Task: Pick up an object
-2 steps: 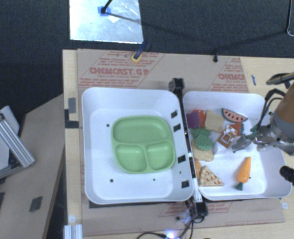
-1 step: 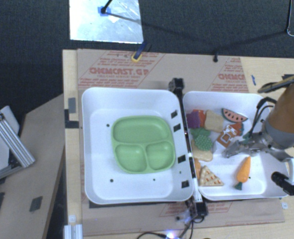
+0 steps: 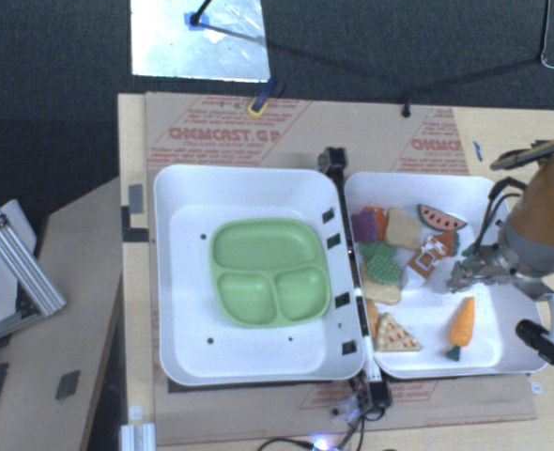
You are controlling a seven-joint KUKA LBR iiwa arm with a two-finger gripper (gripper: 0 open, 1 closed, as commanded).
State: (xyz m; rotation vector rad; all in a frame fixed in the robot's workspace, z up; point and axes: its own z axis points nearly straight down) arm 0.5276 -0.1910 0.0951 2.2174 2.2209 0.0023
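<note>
The right bin (image 3: 484, 191) holds several toy foods: a watermelon slice (image 3: 442, 218), a carrot (image 3: 461, 322), a pizza wedge (image 3: 395, 334), a green waffle-like piece (image 3: 383, 265), a tan bread slice (image 3: 403, 227), a purple and red piece (image 3: 369, 223) and an orange and white packet (image 3: 427, 255). My gripper (image 3: 467, 272) hangs low over the right bin's middle, just above the carrot and right of the packet. Nothing shows between its tips.
The left bin (image 3: 178, 280) holds a green three-compartment plate (image 3: 263, 272). Black clips (image 3: 332, 161) line the divider between the bins. The arm's orange band (image 3: 551, 205) comes in from the right edge. A cardboard sheet (image 3: 221, 130) lies under the bins.
</note>
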